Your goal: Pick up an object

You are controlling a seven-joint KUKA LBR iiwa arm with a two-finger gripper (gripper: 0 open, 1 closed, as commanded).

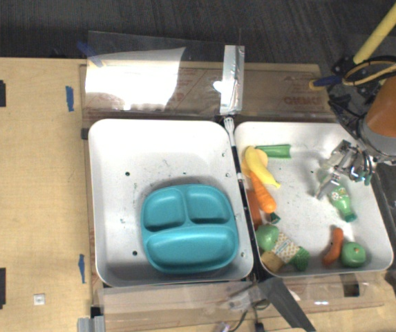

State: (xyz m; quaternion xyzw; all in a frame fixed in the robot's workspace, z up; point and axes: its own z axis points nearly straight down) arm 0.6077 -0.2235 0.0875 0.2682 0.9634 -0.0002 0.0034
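Green bottle [341,203] just below jaws [327,180]

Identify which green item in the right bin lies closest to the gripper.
The small green bottle-like piece, just below the gripper. The green stick, green ball and green apple lie farther away.

Teal tray [190,228] in left bin [108,151], end effector [330,178] over right bin [308,133]

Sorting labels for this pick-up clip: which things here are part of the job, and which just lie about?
Job: claw; small green bottle beside it; yellow banana, orange carrot, green apple, all in the right bin.

Lying about: teal divided tray; left bin.
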